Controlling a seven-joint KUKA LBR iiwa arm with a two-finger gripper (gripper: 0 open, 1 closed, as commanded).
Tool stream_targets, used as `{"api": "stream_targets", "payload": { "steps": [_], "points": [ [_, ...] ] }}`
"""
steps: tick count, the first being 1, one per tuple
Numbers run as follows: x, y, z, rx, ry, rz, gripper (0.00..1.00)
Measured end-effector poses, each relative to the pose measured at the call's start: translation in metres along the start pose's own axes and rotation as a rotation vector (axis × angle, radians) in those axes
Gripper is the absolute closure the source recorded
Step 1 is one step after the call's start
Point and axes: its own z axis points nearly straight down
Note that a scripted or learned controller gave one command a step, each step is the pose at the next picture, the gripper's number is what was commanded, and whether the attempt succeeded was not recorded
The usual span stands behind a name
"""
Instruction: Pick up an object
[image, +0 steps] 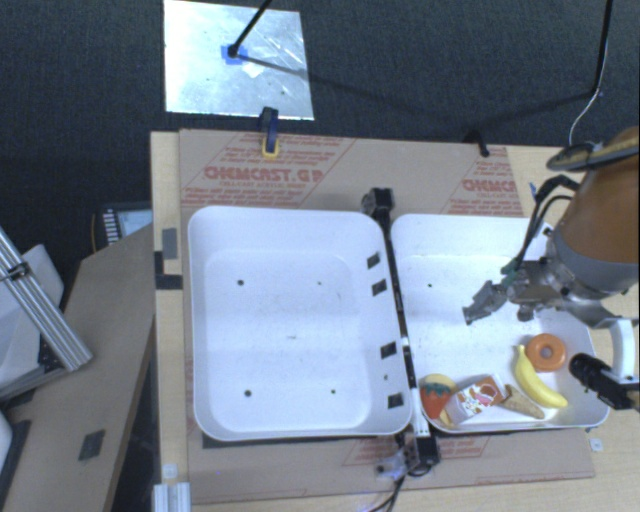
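The objects for picking lie bunched at the near edge of the right bin (440, 250): a banana (535, 378), an orange round piece (546, 351) touching its upper end, a small red-and-white packet (472, 399) whose print is too small to read, and an orange-red fruit-like item (436, 395) at the bin's near left corner. The end effector (483, 302) hangs over the bin's bare middle, apart from these objects, nothing visible between its fingers, and whether they are spread or pressed together cannot be told. The left bin (290, 320) sits alongside on a brown board (420, 170) on the desk, printed "CHEMCAST GP" in red.
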Motion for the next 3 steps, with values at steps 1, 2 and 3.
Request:
{"api": "stream_targets", "payload": {
  "steps": [1, 2, 3],
  "points": [
    [0.027, -0.007, -0.11, -0.013, 0.0, -0.005, 0.0],
    [0.066, -0.009, -0.187, -0.01, 0.001, -0.006, 0.0],
    [0.125, -0.009, -0.234, -0.006, 0.002, -0.007, 0.0]
  ]
}}
